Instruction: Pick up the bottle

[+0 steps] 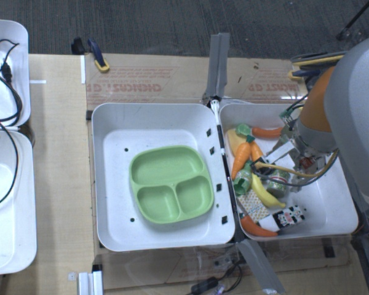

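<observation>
Low in the frame, on the right: a shallow white right bin (332, 223) full of toy food. Right at its near edge, one small black-and-white spotted box (289, 216) and one orange toy carrot (257, 227). Just above those, a checked flat piece (252, 205) and one yellow toy banana (264, 193).

A bit higher, touching the banana: a small clear greenish thing, most likely the bottle (275, 178). Partly hidden by thin cables, so hard to be sure. Right next to it, the grey two-finger gripper (292, 165), low inside the bin. Wide or narrow grip? Cannot tell from here. Nothing seen held.

Farther back, three more orange carrots (241, 158) and one pale yellow lump (234, 139).

To the left, a shallow white left bin (104, 165) with one green plastic plate (170, 183), split into three parts.

Far at the top left, one yellow-and-blue clamp (98, 59) on the wooden bench (55, 165).

Counted: two bins, one plate, four carrots, one banana, one box, one bottle.

Could go wrong: too crowded around the bottle. Easy to pinch the banana or a carrot instead. Smooth round side, so likely to slip out or roll away. Might also snag on the loose cables.
</observation>
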You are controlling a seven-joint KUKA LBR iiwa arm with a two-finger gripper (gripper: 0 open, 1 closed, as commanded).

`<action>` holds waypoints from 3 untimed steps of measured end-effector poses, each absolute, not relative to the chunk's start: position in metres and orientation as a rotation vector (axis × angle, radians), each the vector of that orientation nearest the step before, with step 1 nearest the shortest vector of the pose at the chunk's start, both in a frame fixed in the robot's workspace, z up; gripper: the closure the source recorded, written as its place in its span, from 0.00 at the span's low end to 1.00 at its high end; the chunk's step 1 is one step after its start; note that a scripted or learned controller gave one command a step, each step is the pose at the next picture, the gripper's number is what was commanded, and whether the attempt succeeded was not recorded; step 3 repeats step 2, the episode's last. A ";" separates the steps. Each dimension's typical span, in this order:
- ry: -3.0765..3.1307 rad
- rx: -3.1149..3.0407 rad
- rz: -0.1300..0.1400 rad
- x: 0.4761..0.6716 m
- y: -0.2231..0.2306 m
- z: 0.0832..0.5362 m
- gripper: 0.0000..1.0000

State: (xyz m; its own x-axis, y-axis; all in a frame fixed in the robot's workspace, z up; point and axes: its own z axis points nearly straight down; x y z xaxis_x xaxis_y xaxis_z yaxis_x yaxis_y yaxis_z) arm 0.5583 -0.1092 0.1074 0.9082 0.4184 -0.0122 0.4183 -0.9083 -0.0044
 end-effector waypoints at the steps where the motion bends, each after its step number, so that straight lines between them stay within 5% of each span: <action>1: -0.666 -3.072 0.003 0.635 -0.193 0.122 0.00; 2: -0.661 -3.069 0.007 0.569 -0.102 0.090 0.00; 3: -0.661 -3.069 0.007 0.569 -0.102 0.090 0.00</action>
